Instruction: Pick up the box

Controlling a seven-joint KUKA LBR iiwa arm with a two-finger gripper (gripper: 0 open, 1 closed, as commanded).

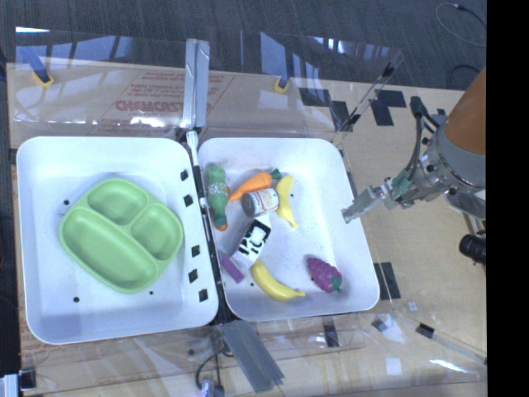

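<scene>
Camera view: box (254,240) lies in the right bin (351,180), well apart from the jaws (357,209), whose state I cannot tell.

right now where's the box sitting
In the camera view the box lies near the middle of the right bin, just below the can and above the lower banana.

Lab: taped bench (430,288), clear shields (124,89)
</scene>
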